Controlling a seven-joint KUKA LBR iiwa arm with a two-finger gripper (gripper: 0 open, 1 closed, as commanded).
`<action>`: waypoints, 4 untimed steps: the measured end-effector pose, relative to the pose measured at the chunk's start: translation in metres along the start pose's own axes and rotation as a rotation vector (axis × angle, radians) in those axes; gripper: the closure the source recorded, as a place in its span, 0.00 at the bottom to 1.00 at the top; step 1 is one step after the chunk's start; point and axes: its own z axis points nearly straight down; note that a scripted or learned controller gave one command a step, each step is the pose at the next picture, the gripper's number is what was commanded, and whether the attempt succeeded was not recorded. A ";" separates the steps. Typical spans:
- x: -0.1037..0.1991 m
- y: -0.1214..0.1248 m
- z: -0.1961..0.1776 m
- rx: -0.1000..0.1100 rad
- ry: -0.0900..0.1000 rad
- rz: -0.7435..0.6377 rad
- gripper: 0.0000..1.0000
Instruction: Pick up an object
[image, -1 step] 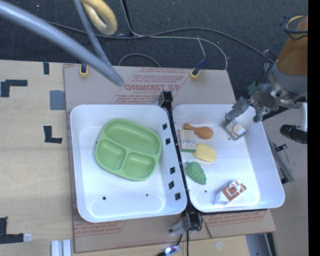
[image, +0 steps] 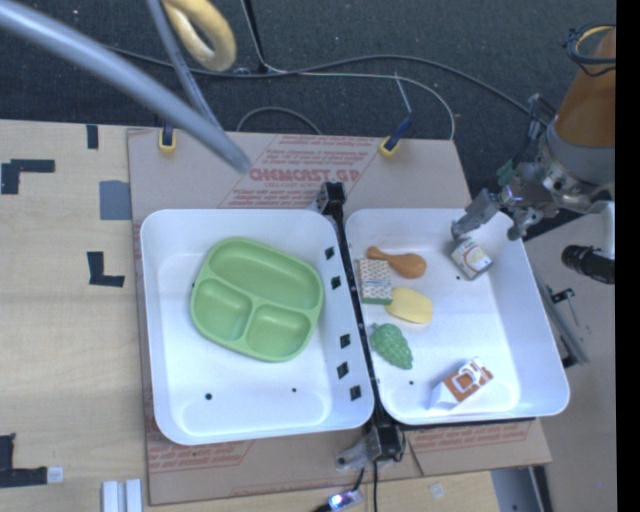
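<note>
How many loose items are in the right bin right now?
6: a drumstick, a patterned packet, a yellow piece and a green bunch near the divider; an orange-white carton at the front; a small carton under the gripper.

I saw five small objects in the right bin (image: 535, 300). A small white carton with a dark label (image: 471, 258) sat tilted directly beneath the gripper (image: 478, 222), nearest to it. A brown drumstick-shaped piece (image: 398, 263) lay to the gripper's left. Below that sat a speckled patterned box (image: 376, 282), touching a pale yellow lump (image: 411, 306). A knobbly green piece (image: 392, 345) lay lower, near the divider. An orange-and-white carton (image: 463, 383) lay on its side, farthest below the gripper.
</note>
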 end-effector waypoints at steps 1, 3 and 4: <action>-0.006 0.002 0.063 0.005 0.001 0.001 0.00; -0.002 0.002 0.165 0.005 0.001 0.000 0.00; -0.001 0.004 0.153 0.002 0.000 -0.002 1.00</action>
